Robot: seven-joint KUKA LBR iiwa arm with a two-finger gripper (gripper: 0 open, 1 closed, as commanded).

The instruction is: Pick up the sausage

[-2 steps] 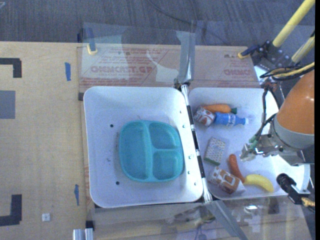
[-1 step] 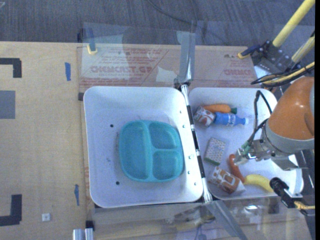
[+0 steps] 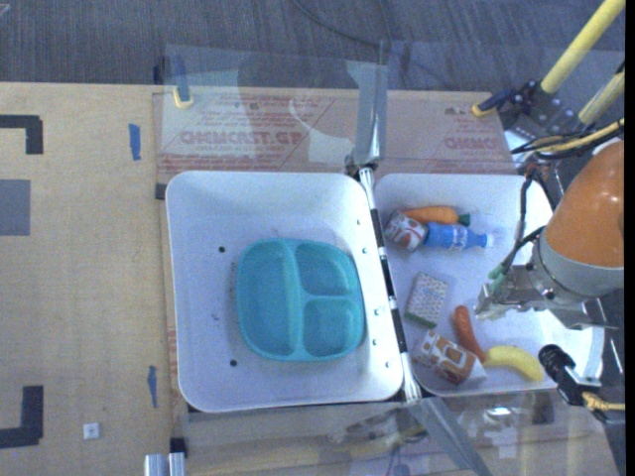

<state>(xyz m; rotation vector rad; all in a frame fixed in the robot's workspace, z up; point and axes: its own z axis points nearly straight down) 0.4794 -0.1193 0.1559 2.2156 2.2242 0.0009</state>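
Red sausage point(image 3: 464, 331) lying in the right bin point(image 3: 531, 198), at four o'clock from the waffle point(image 3: 428, 298), ten o'clock from the banana point(image 3: 514, 362), near the gripper point(image 3: 493, 303) at two o'clock, open or closed impossible to tell, blue plate point(image 3: 300, 299) in the left bin point(image 3: 198, 206).

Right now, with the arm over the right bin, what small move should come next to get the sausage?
Probably a short shift toward the view's lower left, then down. The gripper sits just right of the sausage, which lies in the right bin close to the banana and a brown packet, so it should centre over it first.
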